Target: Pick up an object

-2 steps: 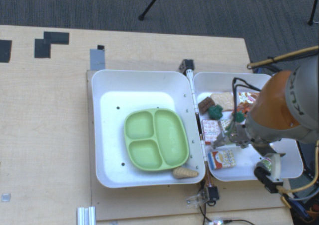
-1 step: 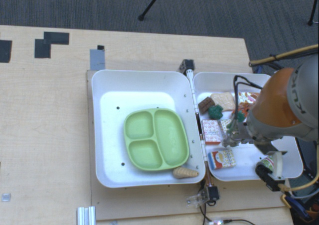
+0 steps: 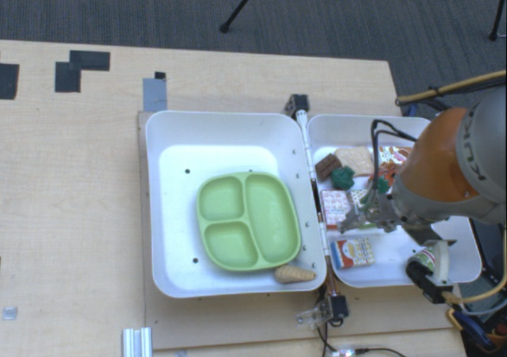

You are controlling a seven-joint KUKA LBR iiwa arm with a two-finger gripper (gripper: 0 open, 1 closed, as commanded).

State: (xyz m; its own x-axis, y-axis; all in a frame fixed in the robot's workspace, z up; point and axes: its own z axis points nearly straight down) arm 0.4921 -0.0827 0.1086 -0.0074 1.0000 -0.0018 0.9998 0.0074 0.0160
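My gripper (image 3: 358,219) hangs low inside the right bin (image 3: 467,264), reaching in from the right below the orange-banded wrist. It is just over the edge of a pink-and-white packet (image 3: 336,206). In front of it lies a red-and-white packet (image 3: 354,252). Behind it are a dark green object (image 3: 342,179), a brown block (image 3: 326,165), a beige piece (image 3: 356,159), a small teal thing (image 3: 383,185) and a colourful wrapper (image 3: 392,159). The arm hides much of the bin's right half.
The left bin (image 3: 170,189) holds a light green divided plate (image 3: 249,221). A tan, bread-like piece (image 3: 295,273) lies at that bin's front right corner. The wall between the two bins runs just left of the packets.
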